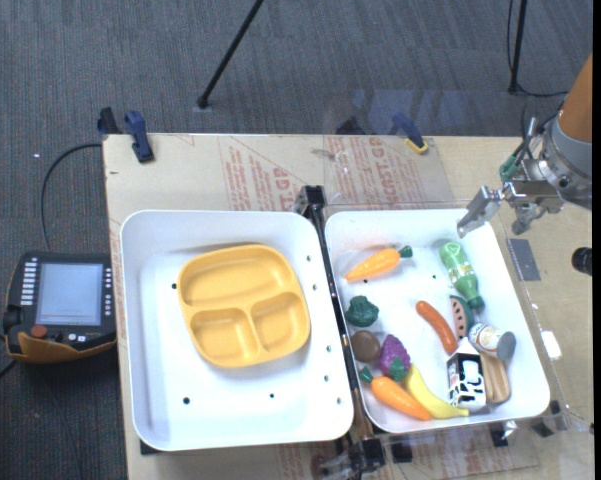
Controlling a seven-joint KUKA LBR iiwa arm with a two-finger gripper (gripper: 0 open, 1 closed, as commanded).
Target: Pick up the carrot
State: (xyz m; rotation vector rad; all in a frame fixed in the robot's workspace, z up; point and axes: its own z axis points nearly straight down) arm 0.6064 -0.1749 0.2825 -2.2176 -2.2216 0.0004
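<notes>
Two orange carrots with green tops lie in the right bin [510, 268]. One carrot [374, 264] rests near the bin's far left corner. The other carrot [398, 397] lies at the near edge beside a banana [432, 398]. My gripper [500, 218] hovers over the bin's far right corner, well to the right of the upper carrot. It stands open with nothing between its fingers [475, 214].
The right bin also holds a green bottle [460, 268], a sausage [437, 326], broccoli [361, 311], purple grapes [395, 353], a small can [492, 340] and a carton [467, 378]. A yellow divided plate [243, 303] sits in the left bin [150, 268].
</notes>
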